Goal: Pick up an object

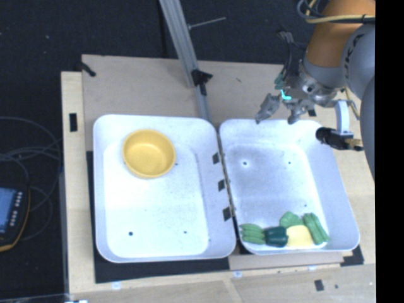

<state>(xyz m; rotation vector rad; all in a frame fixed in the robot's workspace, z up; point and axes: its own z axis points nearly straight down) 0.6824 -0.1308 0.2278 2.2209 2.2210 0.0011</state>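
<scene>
Objects for picking sit bunched in the lower right of the frame, against the near wall of the right bin (328,169): you see a ribbed green piece (252,233) at the left end of the cluster, a dark green block (276,236) just beside it, a pale yellow piece (299,236) touching that block on its right, a small green lump (289,219) behind them, and a striped green piece (315,227) lying at a slant along the right side of the yellow one. Your gripper (280,114) hangs at the upper right of the frame, over the far rim of that bin, well apart from the cluster; its two fingers are spread, one tip near the bin's far left corner and the other further right, with nothing between them. The grey arm with its orange band (338,27) rises behind it toward the top right corner. In the left bin (151,219) a yellow bowl (149,153) sits upright in the upper left part (it looks to hold nothing, as far as you can tell from this slant). A grey metal rail (180,33) runs from the top centre down to the seam between the bins, and a handheld pendant (11,214) lies at the far left edge on the dark floor.
</scene>
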